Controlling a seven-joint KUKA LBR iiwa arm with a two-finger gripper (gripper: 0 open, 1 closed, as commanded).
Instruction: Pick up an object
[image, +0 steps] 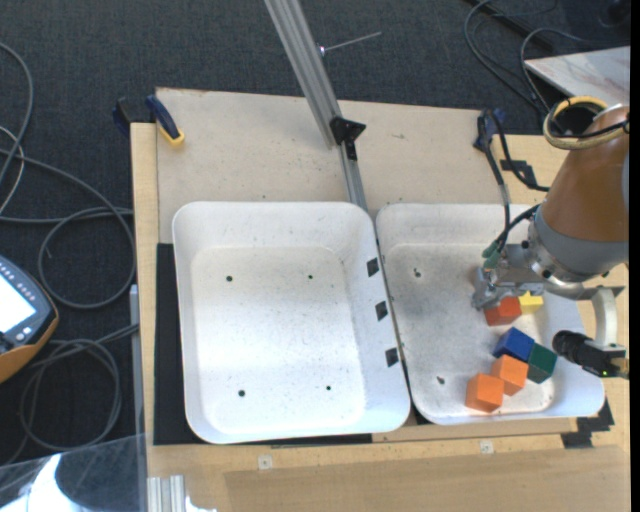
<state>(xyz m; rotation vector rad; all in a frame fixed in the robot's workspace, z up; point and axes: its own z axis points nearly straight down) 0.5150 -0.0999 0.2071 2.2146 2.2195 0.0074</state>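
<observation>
A robotics lab, plainly. A plywood bench (300, 150) sits on dark carpet (70, 60), and loose black cables (60, 230) loop across the floor at nine o'clock and again at one o'clock. Clamps (165, 120) grip the board at eleven o'clock. A slanted aluminium bar (315, 75) runs down from twelve o'clock to the seam between two white bins (270, 225). The arm (590, 190) reaches in at three o'clock. A handheld control pendant (20, 315) with a lit screen lies on the floor at nine o'clock. Small coloured blocks (510, 365) sit at four o'clock.
</observation>
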